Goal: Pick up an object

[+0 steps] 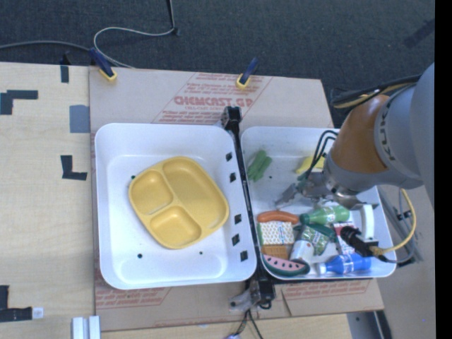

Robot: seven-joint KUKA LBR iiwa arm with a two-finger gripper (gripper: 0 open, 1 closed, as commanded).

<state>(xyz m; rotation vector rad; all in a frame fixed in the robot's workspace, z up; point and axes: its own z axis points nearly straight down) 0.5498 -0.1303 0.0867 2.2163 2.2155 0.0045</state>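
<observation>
Toys lay heaped in the right bin (282, 136), a green piece (258, 164) apart at the back, while my claw (300, 188) hung low above the heap, grip unreadable, and a yellow tray (178, 201) sat in the left bin (113, 189).

The arm (381, 147) runs off the right edge, and its wrist covers the right bin's (282, 136) far right wall and part of a yellow item (308, 164). The end effector (302, 189) is blurred against the clutter, its tips too small to read. The table (35, 210) is cut at the left edge.
</observation>
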